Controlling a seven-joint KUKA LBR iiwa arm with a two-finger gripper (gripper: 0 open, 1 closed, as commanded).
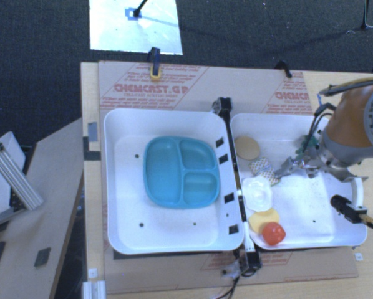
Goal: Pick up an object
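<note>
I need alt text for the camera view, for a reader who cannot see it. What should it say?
A grey and orange robot arm reaches from the right over the right white bin, which holds a tan disc, a patterned piece, a white cup, a yellow piece and a red ball. The left white bin holds a blue divided tray.

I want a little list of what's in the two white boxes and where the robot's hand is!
left bin: a blue divided plate lying flat, three compartments
right bin: a tan round disc, a small checkered piece, a white cup-like piece, a yellow piece, a red ball
red ball and yellow piece: touching, in the near left corner
gripper: over the right bin, close to the checkered piece
arm: comes in from the right
held object: none seen between the fingers
</note>
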